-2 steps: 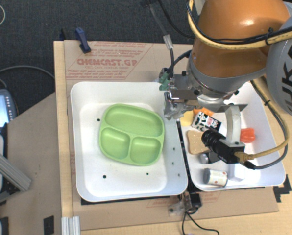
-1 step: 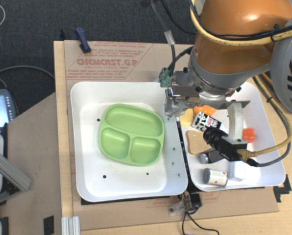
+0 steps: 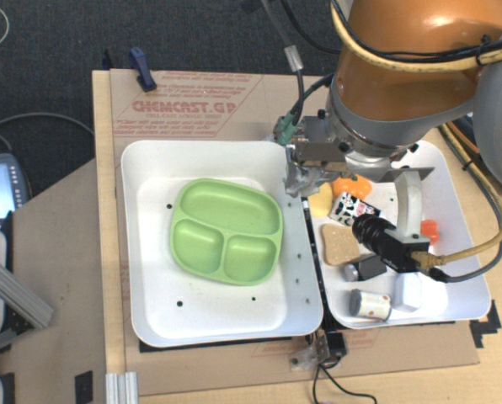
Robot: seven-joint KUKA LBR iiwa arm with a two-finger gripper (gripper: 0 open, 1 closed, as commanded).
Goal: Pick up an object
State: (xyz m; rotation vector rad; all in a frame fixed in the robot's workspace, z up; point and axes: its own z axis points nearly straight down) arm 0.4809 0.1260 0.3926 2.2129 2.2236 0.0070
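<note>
Green divided plate [image 3: 227, 230] in left bin [image 3: 141, 225], cluttered right bin [image 3: 461, 297], pincer [image 3: 306, 175] state unclear

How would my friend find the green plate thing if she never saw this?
Look at the two white bins side by side and pick the left bin. The green plate lies flat in its middle. It is the only big green thing, split into three sections, while the small bits are piled in the right bin.

Red lettering reading "CHEMCAST G P" runs across the brown board [image 3: 192, 99] lying on the bench behind the two white bins, with finer red lines of print above and below it too small to make out.
</note>
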